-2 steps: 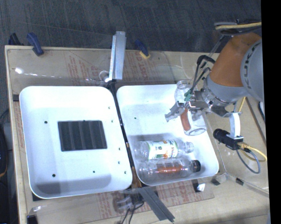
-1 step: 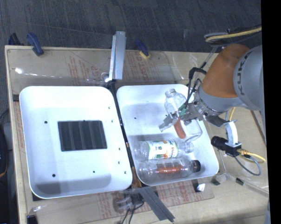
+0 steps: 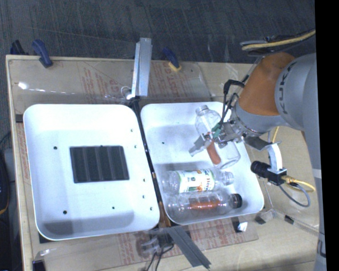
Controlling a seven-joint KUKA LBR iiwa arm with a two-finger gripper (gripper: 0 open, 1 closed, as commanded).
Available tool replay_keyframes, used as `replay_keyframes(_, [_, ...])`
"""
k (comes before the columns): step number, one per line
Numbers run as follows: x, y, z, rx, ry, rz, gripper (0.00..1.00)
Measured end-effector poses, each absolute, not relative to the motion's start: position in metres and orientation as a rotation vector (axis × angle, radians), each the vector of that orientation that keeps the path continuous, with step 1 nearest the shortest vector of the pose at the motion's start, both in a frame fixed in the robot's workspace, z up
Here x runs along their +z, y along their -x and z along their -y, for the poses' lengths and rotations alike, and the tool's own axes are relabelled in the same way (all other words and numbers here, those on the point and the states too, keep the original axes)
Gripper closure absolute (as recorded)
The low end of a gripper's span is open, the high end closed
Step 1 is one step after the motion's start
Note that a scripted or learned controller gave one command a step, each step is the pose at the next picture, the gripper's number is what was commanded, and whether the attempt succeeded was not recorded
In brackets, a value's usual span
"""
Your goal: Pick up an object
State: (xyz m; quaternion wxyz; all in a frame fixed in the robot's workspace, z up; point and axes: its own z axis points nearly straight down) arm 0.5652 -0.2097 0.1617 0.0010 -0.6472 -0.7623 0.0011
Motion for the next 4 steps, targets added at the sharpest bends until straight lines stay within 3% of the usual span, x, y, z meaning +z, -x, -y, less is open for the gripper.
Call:
replay_keyframes(3, [0.166, -0.581, 0.203, 0.005, 2.140, 2.296, 0.00])
replay_keyframes(4, [0.090, -0.615, 0.208, 0.004, 2.090, 2.341, 0.00])
